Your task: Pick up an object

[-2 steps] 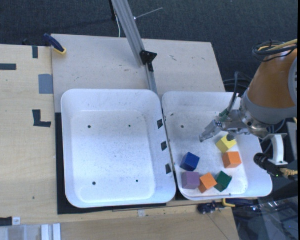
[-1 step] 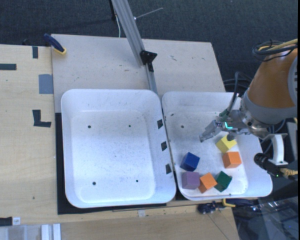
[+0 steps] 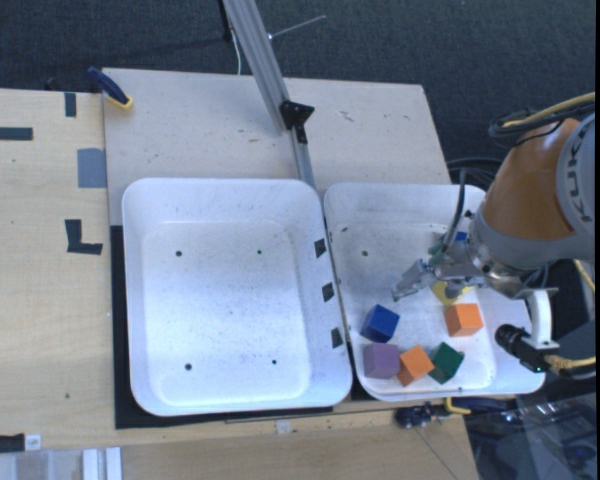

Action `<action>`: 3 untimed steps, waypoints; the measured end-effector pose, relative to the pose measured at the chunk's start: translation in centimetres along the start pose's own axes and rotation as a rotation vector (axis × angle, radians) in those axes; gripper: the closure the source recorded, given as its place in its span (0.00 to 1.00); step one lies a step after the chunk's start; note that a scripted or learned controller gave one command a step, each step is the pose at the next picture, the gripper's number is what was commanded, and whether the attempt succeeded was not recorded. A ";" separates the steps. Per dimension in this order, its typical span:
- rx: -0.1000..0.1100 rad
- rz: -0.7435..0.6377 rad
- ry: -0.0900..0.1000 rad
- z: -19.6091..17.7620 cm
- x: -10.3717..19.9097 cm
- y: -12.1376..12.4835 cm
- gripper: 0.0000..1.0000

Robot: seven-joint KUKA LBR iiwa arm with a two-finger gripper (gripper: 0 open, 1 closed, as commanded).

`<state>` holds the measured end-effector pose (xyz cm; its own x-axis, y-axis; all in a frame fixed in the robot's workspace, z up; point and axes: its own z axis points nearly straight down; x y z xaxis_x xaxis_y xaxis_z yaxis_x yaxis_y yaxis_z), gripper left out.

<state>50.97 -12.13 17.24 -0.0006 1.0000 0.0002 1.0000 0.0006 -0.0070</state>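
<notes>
Blocks: blue, orange loose in right bin. Gripper low nearby; grasp state unclear. Pick pending.

Light wood counter carries 2 shallow white bins side by side on a black mat: left bin approx. mid-counter, right bin by the right edge. Blue-yellow tool near far-left corner.

Pincer low inside right bin, nothing seen between its fingers. Blue cube, purple cube, two orange cubes, green block lie near bin's front.
</notes>
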 end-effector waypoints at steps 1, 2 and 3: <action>0.000 -0.001 0.000 5.7 0.1 0.9 0.00; -0.003 -0.001 0.000 8.2 0.1 0.8 0.00; -0.002 -0.002 0.001 7.1 0.2 0.8 1.00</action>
<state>51.72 -11.95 10.09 -0.0023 1.0000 0.0012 1.0000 0.0023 -0.0047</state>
